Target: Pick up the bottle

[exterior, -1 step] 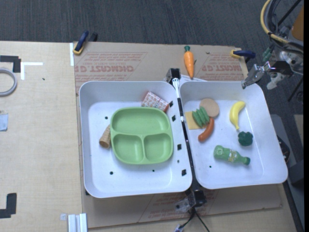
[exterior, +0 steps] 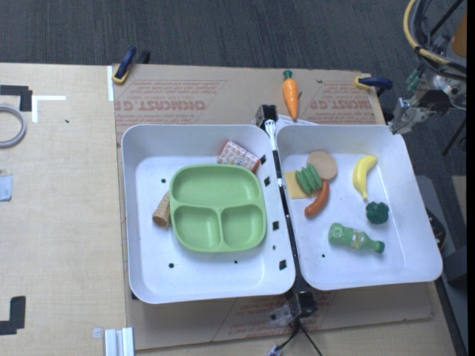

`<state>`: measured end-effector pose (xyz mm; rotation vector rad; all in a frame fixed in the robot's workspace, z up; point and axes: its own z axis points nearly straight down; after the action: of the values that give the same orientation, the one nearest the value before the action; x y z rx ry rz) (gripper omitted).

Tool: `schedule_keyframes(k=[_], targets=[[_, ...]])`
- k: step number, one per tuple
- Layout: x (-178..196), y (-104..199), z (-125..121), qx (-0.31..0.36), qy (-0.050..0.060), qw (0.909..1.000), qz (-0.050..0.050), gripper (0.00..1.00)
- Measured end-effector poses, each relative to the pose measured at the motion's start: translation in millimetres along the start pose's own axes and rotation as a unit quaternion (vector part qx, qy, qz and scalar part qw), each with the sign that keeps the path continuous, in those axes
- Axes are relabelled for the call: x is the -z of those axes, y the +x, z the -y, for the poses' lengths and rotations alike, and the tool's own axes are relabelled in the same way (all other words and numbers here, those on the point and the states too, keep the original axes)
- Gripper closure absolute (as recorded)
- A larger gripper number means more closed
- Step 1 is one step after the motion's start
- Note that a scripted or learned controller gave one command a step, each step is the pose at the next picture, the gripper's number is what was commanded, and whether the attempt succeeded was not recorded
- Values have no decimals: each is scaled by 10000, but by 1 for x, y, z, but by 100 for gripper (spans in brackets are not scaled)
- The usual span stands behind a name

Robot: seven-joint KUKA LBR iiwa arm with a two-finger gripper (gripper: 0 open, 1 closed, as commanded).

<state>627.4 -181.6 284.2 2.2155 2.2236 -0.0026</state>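
Observation:
The bottle (exterior: 356,239) is green with a pale label and lies on its side in the right bin (exterior: 415,262), near the front, with its cap pointing right. My gripper (exterior: 401,120) hangs over the far right corner of that bin, well apart from the bottle and holding nothing that I can see. The arm reaches in from the upper right.
The right bin also holds a banana (exterior: 362,175), a broccoli piece (exterior: 377,212), a red sausage (exterior: 317,199), a green vegetable (exterior: 308,178) and a brown round (exterior: 322,165). In the left bin (exterior: 141,273) sits a green divided plate (exterior: 219,208). A carrot (exterior: 289,93) lies behind the bins.

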Motion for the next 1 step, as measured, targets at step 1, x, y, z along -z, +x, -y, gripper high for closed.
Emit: schedule_keyframes(k=[1], targets=[[-48,49,55,650,5,9979,-10,100]])
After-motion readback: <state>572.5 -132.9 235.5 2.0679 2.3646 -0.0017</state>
